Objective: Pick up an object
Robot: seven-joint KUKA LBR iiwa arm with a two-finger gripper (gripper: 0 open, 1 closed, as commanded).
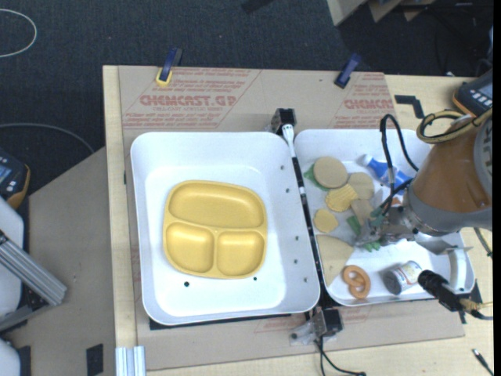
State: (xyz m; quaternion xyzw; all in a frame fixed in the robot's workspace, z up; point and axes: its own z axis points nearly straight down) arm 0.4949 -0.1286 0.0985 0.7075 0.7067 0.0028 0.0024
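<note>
As the gripper (374,233) reached low into the right bin (450,288), apparently seeking a pick among cluttered toys, its finger state was unclear

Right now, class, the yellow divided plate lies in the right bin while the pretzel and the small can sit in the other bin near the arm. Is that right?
Not quite. The camera view shows the yellow divided plate in the left bin, not the right one. The rest holds: the pretzel and the small can sit in the right bin, near the arm.
</note>
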